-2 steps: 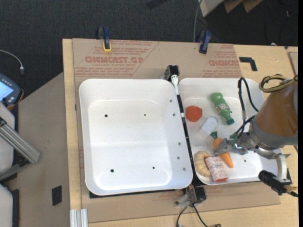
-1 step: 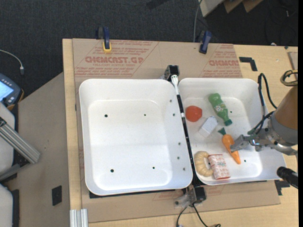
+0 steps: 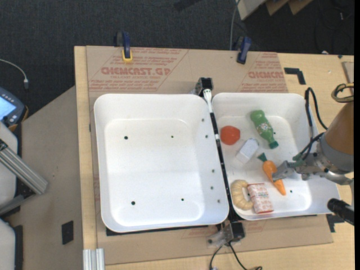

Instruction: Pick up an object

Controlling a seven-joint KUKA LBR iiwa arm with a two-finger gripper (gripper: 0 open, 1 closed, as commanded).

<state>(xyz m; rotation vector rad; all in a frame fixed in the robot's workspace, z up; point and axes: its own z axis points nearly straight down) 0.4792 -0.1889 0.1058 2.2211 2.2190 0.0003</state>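
The right-hand shallow white plastic bin [image 3: 292,108] serves as the landmark here. It sits on a brown cardboard-covered counter [image 3: 169,63], touching the left-hand shallow white plastic bin [image 3: 112,151] along its left wall.

Inside the right-hand bin, a green plastic bottle with a white label [image 3: 263,128] lies near the far wall, tilted. A round red-orange tomato-like toy [image 3: 229,134] rests toward the left wall of that bin, and a small pale grey block [image 3: 246,151] lies just beside it, nearer the bin's middle. An orange carrot-shaped toy [image 3: 274,176] lies right of the middle. At the near wall, a cream-coloured lumpy bread-like toy [image 3: 241,194] touches a small red and white carton [image 3: 260,198].

The grey arm's two-finger jaws [image 3: 287,171] reach in over the bin's right wall, their dark tips low and just beside the carrot-shaped toy, on its right. From this slant I cannot tell whether the jaws are apart or together, nor whether they touch the carrot.
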